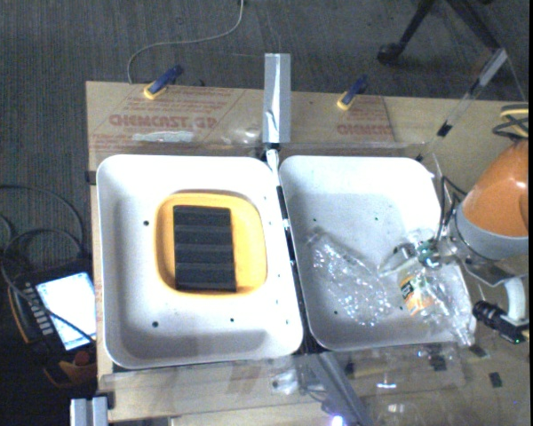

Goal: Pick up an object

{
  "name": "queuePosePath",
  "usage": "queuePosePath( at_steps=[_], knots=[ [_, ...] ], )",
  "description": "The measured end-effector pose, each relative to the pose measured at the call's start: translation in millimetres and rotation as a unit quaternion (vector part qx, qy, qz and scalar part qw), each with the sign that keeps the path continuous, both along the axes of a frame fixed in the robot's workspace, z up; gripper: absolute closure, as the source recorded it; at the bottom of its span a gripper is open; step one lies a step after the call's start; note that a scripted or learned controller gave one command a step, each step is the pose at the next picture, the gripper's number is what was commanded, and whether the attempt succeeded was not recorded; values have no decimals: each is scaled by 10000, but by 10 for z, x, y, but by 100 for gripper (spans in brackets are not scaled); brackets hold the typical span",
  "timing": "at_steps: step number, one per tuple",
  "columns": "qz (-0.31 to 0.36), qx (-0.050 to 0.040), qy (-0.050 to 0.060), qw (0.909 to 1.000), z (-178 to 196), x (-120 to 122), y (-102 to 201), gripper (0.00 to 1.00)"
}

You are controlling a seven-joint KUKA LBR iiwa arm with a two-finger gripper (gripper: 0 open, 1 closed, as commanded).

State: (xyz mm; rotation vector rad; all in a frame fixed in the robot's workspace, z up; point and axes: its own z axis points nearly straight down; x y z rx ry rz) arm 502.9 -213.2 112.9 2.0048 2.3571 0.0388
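A yellow rectangular pad with a black ridged top (209, 245) lies flat in the middle of the left bin (124, 327). In the right bin (355, 185) a crumpled clear plastic wrapper (348, 278) lies in the middle. A clear packet with an orange and white label (417, 293) sits by the bin's right wall. My gripper (424, 254) reaches in from the right, low over the right bin, just above that clear packet and close to or touching its top end. The grey wrist with the orange band (502, 198) hides part of it.
The two bins stand side by side with a narrow ridge between them (284, 238). A brown board (204, 118) with two blue and yellow clamps lies behind them, along with an upright grey post (276, 96). Cables and a device sit on the floor at left (58, 304).
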Motion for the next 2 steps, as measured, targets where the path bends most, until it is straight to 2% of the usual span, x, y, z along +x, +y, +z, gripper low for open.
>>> queuePosePath(
  at_steps=[1,2],
  knots=[
    [-298,53,259,9992,764,553,378,100],
    [-288,54,266,9992,1049,1073,1089,100]
  ],
)
